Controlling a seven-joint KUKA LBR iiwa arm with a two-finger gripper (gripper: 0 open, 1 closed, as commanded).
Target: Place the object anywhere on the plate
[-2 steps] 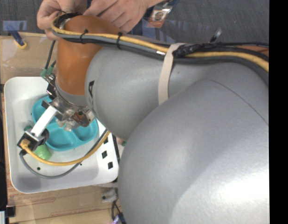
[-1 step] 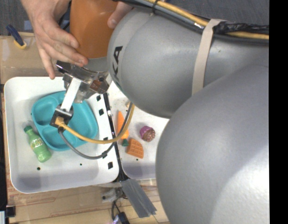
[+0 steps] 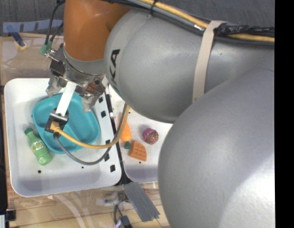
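Count: two white bins, left bin [image 3: 14, 141] and right bin [image 3: 142, 172]. One teal plate [image 3: 87, 127] in the left bin, one green bottle [image 3: 38, 147] beside the plate. Right of the plate: one carrot [image 3: 125, 133], one waffle piece [image 3: 137, 152], one purple ball [image 3: 150, 136].

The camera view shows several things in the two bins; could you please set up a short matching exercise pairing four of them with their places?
Things:
1. green bottle
2. teal plate
3. waffle piece
4. purple ball

Places:
A. right bin, next to the carrot by the divider
B. left bin, under the gripper
C. left bin, at the plate's lower left edge
D. right bin, farther right, beside the arm

Pairs: 1-C, 2-B, 3-A, 4-D
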